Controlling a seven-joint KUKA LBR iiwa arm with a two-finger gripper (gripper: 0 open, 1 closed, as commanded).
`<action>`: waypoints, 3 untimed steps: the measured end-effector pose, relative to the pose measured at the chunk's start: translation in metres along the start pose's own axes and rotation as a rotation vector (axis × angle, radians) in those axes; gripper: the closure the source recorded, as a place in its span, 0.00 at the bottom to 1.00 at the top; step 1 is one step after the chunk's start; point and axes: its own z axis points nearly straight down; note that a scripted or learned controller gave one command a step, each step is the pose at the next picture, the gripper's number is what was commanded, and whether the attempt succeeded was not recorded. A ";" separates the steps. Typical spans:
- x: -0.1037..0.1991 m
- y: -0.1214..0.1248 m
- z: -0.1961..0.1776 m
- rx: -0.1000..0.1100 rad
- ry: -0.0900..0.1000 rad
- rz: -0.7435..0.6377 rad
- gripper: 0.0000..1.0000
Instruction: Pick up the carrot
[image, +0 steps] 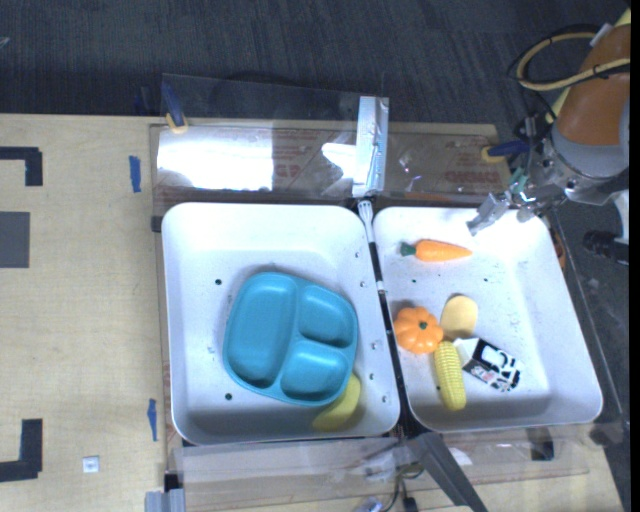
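carrot (440, 251): one, lying flat on the floor of the right bin (560, 330), in the far half, near the wall shared with the left bin.
carrot axis: the long axis runs across the view, left to right, almost level; the green stalk end is turned toward the left bin and the orange tip toward the right.
hand (492, 214): seen over the far rim of the right bin, to the right of the carrot and apart from it; nothing is seen between its fingers; how far it is opened cannot be told.
arm (592, 120): one, grey with an orange band, entering from the upper right corner; yellow cable is looped above it.
right bin contents: one carrot, one small orange pumpkin (417, 330), one pale yellow rounded piece (460, 315) just beside the pumpkin, one corn cob (449, 375) lying lengthwise toward the near rim, one black and white item (493, 365) just right of the corn.
left bin (190, 300) contents: one blue divided plate (290, 338), three compartments counted; one yellow item (343, 405) tucked partly under the plate's near right edge.
bins: two, white, set side by side on the wooden worktop (70, 330).
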 end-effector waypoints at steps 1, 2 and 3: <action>0.066 0.015 0.008 0.010 0.010 -0.132 0.00; 0.074 0.014 0.093 0.018 0.009 -0.189 0.00; 0.100 0.027 -0.012 -0.004 0.002 -0.305 0.00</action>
